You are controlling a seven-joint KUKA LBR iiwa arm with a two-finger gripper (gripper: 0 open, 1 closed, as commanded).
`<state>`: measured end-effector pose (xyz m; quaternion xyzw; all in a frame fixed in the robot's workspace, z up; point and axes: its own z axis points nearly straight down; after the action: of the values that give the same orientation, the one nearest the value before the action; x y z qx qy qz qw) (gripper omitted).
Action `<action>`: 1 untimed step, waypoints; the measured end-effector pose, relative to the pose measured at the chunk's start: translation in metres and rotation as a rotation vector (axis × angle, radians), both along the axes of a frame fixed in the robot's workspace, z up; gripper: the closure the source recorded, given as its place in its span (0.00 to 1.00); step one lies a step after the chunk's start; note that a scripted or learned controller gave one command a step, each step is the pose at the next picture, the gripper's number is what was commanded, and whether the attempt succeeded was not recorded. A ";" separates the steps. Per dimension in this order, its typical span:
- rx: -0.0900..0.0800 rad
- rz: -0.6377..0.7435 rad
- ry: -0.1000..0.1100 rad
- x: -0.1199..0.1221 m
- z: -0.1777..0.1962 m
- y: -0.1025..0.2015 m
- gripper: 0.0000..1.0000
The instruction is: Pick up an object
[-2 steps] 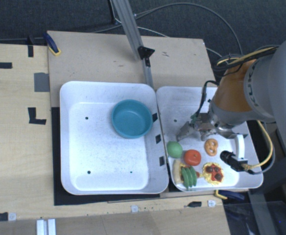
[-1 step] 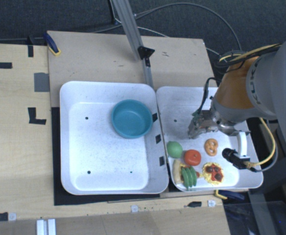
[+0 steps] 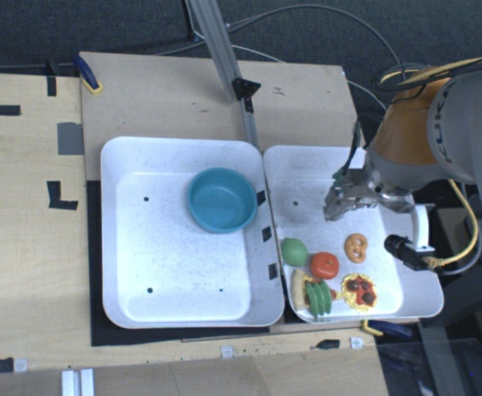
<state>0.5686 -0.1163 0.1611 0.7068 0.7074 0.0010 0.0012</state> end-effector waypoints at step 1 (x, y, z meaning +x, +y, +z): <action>0.000 -0.001 -0.002 -0.002 0.061 -0.005 1.00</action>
<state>0.5663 -0.1218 0.2216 0.7071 0.7071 0.0014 0.0019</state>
